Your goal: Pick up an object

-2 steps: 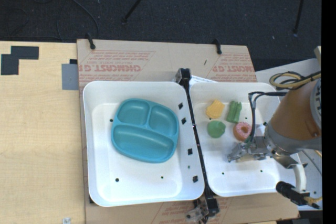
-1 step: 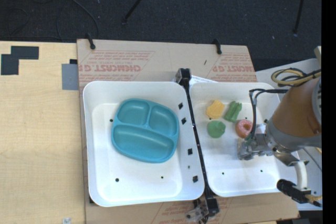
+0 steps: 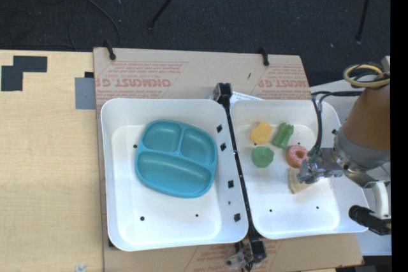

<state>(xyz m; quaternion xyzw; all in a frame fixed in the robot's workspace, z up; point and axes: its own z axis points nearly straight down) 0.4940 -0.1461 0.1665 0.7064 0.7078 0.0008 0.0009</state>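
The right bin (image 3: 299,220) holds a yellow piece (image 3: 260,132), a green oblong piece (image 3: 282,134), a round green piece (image 3: 262,156), a pink ring (image 3: 296,155) and a pale beige piece (image 3: 296,185). My gripper (image 3: 308,174) reaches in from the right and sits low over the beige piece, just below the pink ring. Its tips are too small and dark to read. I see nothing lifted.
The left bin (image 3: 124,213) holds a teal divided plate (image 3: 176,158). A black divider (image 3: 231,162) runs between the bins. The arm's orange and grey body (image 3: 370,124) stands over the right bin's right rim. Cardboard lies under both bins.
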